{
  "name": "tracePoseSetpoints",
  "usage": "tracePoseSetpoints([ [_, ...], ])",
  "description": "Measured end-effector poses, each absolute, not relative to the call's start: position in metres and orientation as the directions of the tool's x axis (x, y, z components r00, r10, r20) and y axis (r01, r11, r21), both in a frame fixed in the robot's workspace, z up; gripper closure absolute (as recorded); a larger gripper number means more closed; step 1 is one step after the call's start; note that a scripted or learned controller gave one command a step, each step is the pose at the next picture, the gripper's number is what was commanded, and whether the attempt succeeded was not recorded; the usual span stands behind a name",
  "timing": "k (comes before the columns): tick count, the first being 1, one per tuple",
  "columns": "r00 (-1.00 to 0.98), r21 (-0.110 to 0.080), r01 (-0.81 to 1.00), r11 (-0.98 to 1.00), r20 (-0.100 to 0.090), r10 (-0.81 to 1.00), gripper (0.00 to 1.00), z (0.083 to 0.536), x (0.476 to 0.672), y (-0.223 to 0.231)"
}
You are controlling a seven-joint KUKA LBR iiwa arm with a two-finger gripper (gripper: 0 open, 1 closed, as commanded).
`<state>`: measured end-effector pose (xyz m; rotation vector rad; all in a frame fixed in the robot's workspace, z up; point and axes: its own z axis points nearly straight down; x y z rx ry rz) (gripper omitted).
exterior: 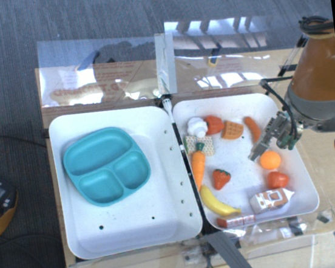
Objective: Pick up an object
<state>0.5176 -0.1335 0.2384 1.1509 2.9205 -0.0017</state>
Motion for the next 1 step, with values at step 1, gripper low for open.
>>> tracePoseSetpoints([
  [1, -0.75, 0.001, 0.661, 0.75, -0.002, 0.661, 1.0, 0.2639, 0.5205, -0.0637],
])
